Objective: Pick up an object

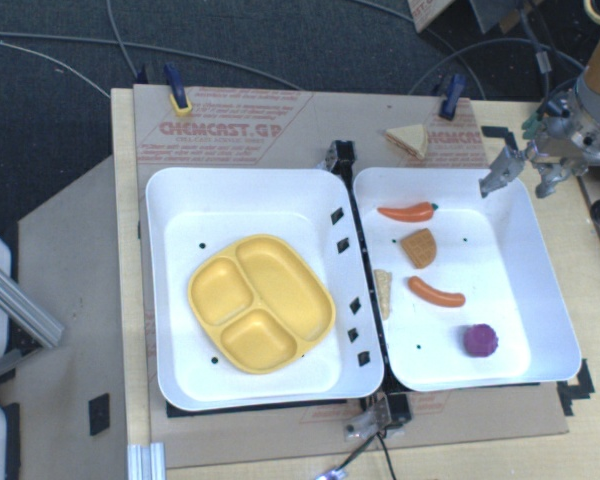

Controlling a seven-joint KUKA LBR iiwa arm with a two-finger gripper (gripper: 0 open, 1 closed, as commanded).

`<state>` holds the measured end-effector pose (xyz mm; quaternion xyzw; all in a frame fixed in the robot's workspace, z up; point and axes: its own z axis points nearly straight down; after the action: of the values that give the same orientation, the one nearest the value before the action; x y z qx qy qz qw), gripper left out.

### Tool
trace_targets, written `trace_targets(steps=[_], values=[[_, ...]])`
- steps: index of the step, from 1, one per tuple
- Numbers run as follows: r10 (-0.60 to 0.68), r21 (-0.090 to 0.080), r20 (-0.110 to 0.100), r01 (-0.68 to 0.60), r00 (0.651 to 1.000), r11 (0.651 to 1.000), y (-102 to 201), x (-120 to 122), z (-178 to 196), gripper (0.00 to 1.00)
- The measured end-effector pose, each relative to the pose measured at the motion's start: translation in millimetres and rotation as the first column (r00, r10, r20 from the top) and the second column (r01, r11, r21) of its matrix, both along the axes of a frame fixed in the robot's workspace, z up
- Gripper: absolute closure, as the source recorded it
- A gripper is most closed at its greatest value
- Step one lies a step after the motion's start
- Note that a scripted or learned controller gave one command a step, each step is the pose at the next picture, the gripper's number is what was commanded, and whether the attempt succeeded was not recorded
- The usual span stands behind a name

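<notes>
The bench carries two shallow white bins side by side. The left bin holds a yellow divided plate with three compartments, lying flat near its middle. The right bin holds the small food pieces. At about twelve o'clock in it lies an orange chili pepper with a green stem; just below that, toward the centre, sits a brown cracker-like wedge. Below it an orange sausage lies slantwise, apart from the wedge. At about five o'clock rests a purple round fruit, well clear of the rest. A pale bread slice leans against the bin's wall at nine o'clock. A sandwich wedge lies on the bench beyond the right bin's far rim, at eleven o'clock from it. The claw hangs over the bin's corner at one o'clock, its fingers spread, with nothing between them.
</notes>
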<state>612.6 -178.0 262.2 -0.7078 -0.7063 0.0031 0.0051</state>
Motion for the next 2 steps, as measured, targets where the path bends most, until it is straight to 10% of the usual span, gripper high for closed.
trace_targets(steps=[2], values=[[0.004, 0.0, 0.005, -0.004, 1.0, 1.0, 11, 3, -45, 0.0]])
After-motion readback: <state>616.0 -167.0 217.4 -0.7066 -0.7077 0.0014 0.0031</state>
